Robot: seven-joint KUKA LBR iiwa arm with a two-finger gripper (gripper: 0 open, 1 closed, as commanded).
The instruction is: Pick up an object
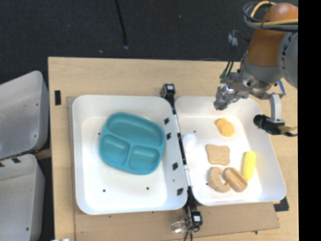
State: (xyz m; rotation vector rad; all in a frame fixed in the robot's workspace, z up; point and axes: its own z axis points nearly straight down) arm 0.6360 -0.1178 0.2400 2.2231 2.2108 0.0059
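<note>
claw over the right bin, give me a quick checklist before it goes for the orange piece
1. Claw holding nothing: cannot tell, tip too small and blurred.
2. Claw near target: ok, it sits above and left of the orange piece.
3. Orange piece free of neighbours: ok, apart from the toast slice.
4. Yellow corn out of the path: ok.
5. Target inside the right bin: ok.
</note>
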